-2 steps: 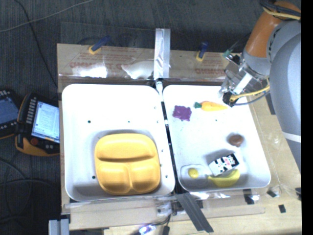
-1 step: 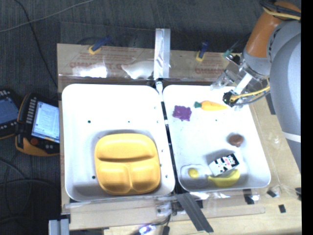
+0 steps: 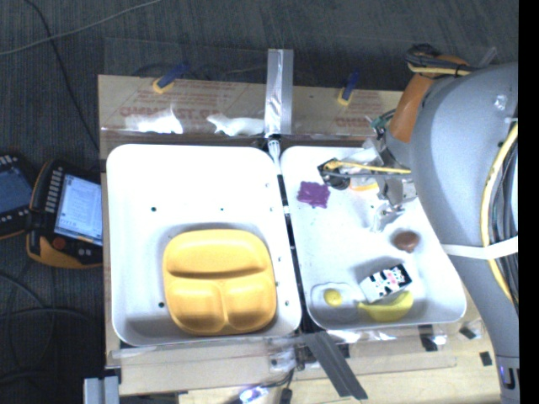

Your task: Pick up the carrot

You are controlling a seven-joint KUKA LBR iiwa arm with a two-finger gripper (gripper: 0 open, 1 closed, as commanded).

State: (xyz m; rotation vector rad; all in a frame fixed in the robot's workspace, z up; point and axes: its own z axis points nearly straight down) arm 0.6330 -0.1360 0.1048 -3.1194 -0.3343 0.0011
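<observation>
Beside the tool (image 3: 386, 215), the carrot (image 3: 364, 187) (right bin (image 3: 337, 242)).

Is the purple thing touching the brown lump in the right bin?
Apart. The camera view shows bare white bin between the purple thing and brown lump.

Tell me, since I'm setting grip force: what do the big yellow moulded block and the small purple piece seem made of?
The big yellow moulded block looks like smooth plastic or foam: slight sheen, rounded lobes. The small purple piece looks matt, perhaps rubber or felt; too small to tell.
</observation>
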